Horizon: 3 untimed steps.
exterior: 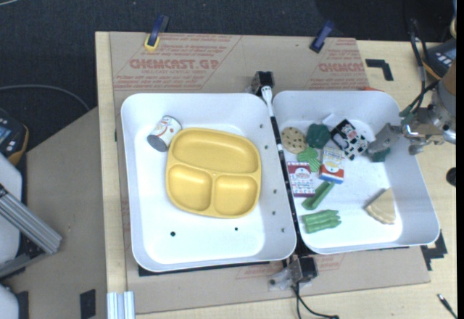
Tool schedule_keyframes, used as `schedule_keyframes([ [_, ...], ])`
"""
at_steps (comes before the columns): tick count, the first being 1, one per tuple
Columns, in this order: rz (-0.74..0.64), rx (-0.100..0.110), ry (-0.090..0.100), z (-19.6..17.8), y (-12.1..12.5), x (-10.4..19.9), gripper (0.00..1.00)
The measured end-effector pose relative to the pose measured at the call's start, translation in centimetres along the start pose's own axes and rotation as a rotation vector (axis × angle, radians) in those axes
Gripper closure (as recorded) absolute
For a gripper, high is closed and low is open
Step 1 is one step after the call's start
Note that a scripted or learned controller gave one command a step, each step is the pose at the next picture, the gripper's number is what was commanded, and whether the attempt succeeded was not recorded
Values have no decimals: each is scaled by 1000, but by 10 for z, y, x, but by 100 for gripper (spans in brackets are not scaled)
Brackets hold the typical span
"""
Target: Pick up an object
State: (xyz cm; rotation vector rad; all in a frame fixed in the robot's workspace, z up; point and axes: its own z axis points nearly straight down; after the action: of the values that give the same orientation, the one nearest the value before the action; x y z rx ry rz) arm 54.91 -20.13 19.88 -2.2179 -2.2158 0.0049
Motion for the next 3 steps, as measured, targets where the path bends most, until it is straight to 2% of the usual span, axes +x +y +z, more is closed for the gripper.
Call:
schedule_keyframes([
  [2,-1,-2,0,116,-2,3,0],
  [3,0,-8,-3,103,-1,2,100],
])
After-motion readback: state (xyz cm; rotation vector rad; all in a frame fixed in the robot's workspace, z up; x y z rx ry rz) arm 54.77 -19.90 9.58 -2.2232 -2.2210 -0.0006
